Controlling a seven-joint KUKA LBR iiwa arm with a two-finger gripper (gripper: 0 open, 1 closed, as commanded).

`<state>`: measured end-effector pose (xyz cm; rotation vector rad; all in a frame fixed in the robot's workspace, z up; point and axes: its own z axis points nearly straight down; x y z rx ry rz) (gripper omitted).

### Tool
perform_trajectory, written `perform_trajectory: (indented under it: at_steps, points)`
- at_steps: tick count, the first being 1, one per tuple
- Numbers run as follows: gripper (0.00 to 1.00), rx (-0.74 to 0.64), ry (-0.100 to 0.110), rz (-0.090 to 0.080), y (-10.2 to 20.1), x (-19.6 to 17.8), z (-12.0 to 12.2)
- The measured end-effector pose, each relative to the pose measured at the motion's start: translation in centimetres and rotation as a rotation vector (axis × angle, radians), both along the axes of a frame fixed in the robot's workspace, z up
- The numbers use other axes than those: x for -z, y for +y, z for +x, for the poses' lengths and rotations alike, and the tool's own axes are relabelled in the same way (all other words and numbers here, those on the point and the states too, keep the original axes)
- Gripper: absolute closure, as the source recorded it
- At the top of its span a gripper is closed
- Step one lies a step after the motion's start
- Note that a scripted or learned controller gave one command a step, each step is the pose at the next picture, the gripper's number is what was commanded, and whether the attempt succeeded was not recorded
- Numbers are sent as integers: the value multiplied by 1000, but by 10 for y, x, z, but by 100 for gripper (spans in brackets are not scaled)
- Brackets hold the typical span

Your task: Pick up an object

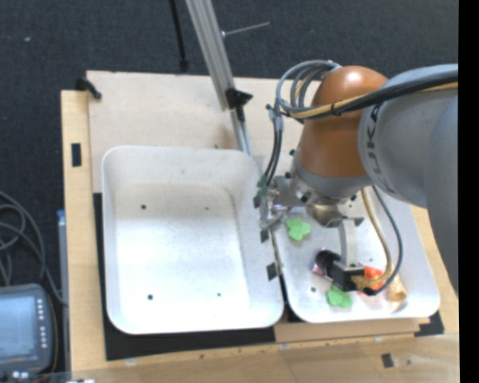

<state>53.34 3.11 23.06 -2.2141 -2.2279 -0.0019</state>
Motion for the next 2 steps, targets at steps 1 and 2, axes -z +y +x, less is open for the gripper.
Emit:
perform_trajectory:
  at_steps: [1,2]
  points:
    - [100,-3,2,2,57,-1,-16]
    - [0,4,1,1,54,-1,-15]
